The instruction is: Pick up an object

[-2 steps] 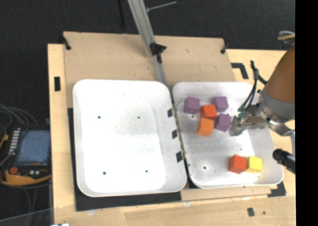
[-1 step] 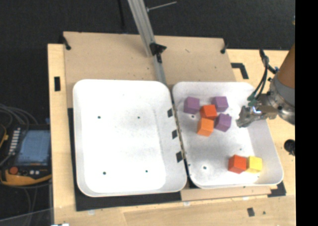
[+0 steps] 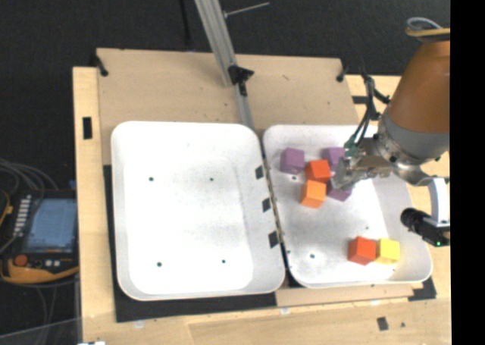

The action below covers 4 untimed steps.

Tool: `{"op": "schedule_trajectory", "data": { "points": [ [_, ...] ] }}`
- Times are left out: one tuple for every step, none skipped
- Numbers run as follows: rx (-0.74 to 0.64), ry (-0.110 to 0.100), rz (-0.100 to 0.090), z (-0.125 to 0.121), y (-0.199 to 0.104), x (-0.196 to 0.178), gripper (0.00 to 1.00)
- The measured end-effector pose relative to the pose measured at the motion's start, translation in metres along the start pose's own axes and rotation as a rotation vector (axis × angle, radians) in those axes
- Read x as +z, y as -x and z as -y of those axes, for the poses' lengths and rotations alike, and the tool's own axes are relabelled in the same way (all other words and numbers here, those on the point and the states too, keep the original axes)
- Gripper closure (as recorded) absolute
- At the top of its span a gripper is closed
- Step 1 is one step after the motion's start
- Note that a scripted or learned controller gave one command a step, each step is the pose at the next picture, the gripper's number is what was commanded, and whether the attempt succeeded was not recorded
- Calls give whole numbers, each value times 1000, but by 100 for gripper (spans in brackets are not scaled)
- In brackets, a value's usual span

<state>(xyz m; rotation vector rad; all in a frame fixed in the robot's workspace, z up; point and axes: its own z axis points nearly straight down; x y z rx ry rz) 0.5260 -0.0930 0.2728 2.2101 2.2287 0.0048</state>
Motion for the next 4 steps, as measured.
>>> {"op": "schedule_trajectory", "data": {
  "points": [
    [3, -3, 1, 1, -41, 5, 100],
    [2, -3, 0, -1, -85, 4, 100],
    [2, -6, -1, 1, -133, 10, 100],
    [1, -8, 0, 8, -187, 29, 100]
  ]
}}
